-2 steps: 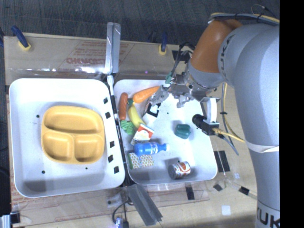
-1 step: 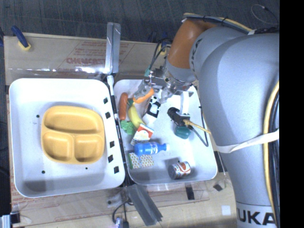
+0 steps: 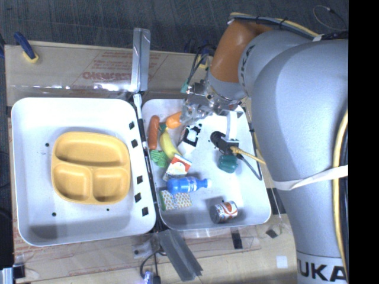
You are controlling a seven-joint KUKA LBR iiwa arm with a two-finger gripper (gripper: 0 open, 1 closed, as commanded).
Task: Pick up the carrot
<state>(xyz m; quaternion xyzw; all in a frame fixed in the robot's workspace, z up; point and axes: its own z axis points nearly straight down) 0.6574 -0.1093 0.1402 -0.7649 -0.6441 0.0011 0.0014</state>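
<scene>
Because the carrot (image 3: 173, 120) lies just beside the gripper (image 3: 190, 112), whose spread I cannot tell, it may catch the neighbouring banana (image 3: 167, 144) instead.

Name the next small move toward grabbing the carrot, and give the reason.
Probably lower the pincer a little and shift it left over the carrot: the carrot lies just beside it at the right bin's far end, next to the banana, not yet gripped.

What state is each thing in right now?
carrot: lying in the right bin, at the gripper
gripper: low over the carrot
banana: lying flat
blue bottle: on its side
can: tipped over
yellow tray: flat in the left bin
</scene>
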